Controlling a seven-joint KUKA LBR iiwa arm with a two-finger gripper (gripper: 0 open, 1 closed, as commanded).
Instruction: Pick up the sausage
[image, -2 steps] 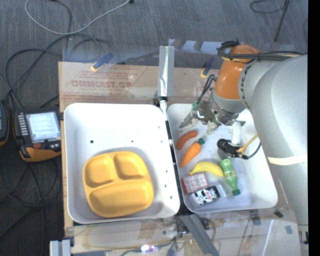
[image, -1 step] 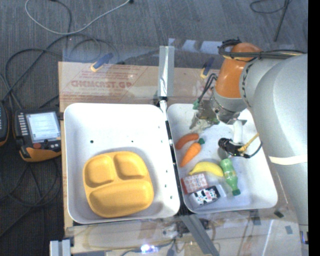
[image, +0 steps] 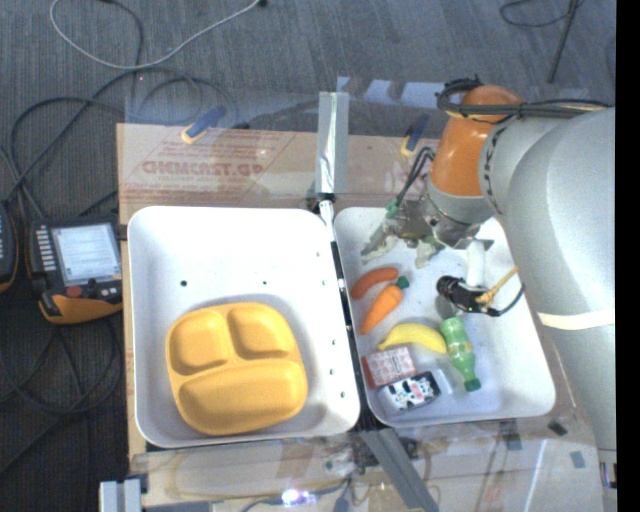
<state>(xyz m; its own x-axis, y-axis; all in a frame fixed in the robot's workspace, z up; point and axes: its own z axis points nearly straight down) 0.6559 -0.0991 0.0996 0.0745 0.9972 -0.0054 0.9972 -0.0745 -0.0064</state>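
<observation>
The sausage (image: 373, 279) lies in the right bin (image: 520, 400), touching the carrot (image: 381, 305) just below it. Near them lie a banana (image: 414, 336) and green bottle (image: 459, 352). The pincer (image: 404, 238) hovers above, spread wide, holding nothing.

Bulky grey arm (image: 560, 210) with an orange band (image: 462, 155), black cables trailing along it

I see a yellow divided tray (image: 237, 367) in the left bin (image: 150, 300). In the right bin (image: 520, 395): carrot (image: 381, 306), banana (image: 415, 337), green bottle (image: 459, 352), small red packet (image: 385, 367), black-and-white box (image: 412, 391). A handheld screen (image: 80, 255) lies left of the bench.
</observation>
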